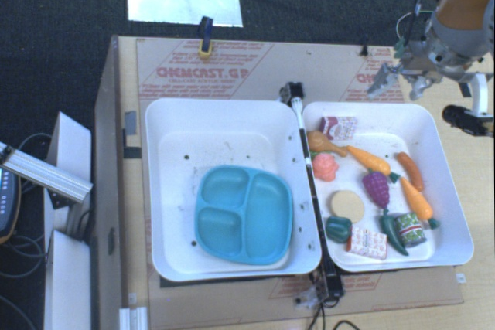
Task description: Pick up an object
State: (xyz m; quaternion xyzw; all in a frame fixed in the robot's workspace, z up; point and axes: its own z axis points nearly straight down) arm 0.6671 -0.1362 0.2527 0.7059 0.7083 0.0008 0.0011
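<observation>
My gripper (pixel 400 83) hangs over the bench just beyond the far rim of the right bin (pixel 448 189), its two fingers (pixel 380 81) spread open with nothing between them. Toy food lies in that bin: a small milk carton (pixel 338 126), a brown drumstick (pixel 322 141), an orange carrot (pixel 370 159), a pink lump (pixel 326 166), purple grapes (pixel 377 188), a round beige disc (pixel 347 205), a green pepper (pixel 338 229) and a white and red box (pixel 366 242). The milk carton lies closest to the gripper, down and to its left.
Two more orange pieces (pixel 411 170) (pixel 418 202) and a green can (pixel 410 228) lie by the right bin's right wall. The left bin (pixel 178 127) holds a blue divided plate (pixel 244 214). A black clamp (pixel 292 93) sits where the bins meet.
</observation>
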